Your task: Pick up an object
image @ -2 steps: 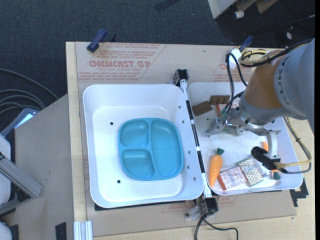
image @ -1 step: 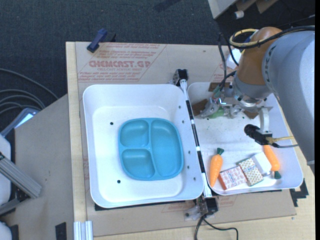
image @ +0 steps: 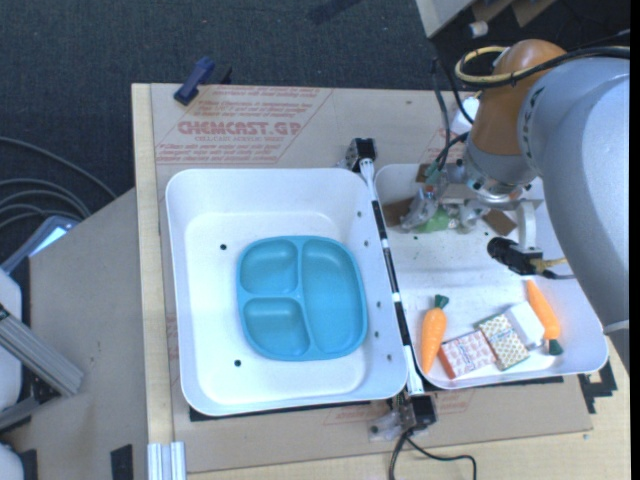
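1. Dark carpet surrounds the tabletop (image: pixel 250 118), a brown board with red print at its far side, and a small blue clip (image: pixel 194 81) sits at the far left corner.
2. Two shallow white bins stand side by side; the left bin (image: pixel 200 208) holds a blue divided plate (image: pixel 300 296) lying flat near its middle.
3. In the right bin (image: pixel 455 258), an orange toy carrot (image: pixel 431 336) with a green top lies near the dividing wall.
4. Just right of it lie a red-patterned block (image: pixel 463 354) and a checkered block (image: pixel 503 341) touching each other, and a white block (image: pixel 526 321) beside them.
5. A second carrot (image: pixel 542 313) lies along the bin's right rim.
6. The grey arm (image: pixel 590 168) with its orange band reaches in from the right, and the tool (image: pixel 437 213) hangs low over the far end of the right bin.
7. Something green (image: pixel 436 225) shows at the tool's tip, but I cannot tell whether the tool is open, closed, or gripping it.
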